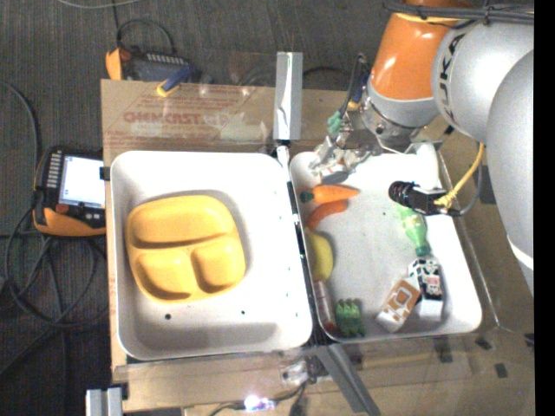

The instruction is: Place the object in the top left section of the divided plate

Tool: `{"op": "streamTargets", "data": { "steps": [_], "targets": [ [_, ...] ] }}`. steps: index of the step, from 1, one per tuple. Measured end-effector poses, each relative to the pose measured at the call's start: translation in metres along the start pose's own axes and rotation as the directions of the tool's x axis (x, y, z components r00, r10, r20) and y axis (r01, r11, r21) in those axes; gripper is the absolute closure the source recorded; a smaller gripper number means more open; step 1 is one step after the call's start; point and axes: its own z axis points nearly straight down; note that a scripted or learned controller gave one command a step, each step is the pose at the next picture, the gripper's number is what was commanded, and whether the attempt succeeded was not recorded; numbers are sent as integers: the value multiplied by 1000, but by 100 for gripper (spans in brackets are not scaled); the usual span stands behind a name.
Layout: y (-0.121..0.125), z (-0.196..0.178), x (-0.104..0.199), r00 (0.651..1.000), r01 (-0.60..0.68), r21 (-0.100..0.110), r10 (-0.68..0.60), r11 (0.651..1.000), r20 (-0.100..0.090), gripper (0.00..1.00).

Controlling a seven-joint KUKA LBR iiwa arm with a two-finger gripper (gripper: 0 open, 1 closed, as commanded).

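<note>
Gripper (334, 165) is hovering just above the carrot (334, 194), probably lining up a grasp; finger state: cannot tell.

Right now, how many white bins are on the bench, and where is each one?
2. The left bin holds the yellow divided plate. The right bin beside it holds the small objects, with the gripper at its far-left corner.

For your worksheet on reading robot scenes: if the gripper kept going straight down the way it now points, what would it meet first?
Most likely the orange carrot lying just under the gripper in the right bin; depth is hard to judge from this slanted view.
</note>
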Motion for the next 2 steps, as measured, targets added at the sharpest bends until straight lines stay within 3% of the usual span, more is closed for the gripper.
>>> {"op": "streamTargets", "data": {
  "steps": [1, 2],
  "targets": [
    [2, 7, 18, 1000, -3, 1, 3, 1000, 0, 100],
    [8, -185, -12, 1000, -28, -2, 28, 1000, 2, 100]
  ]
}}
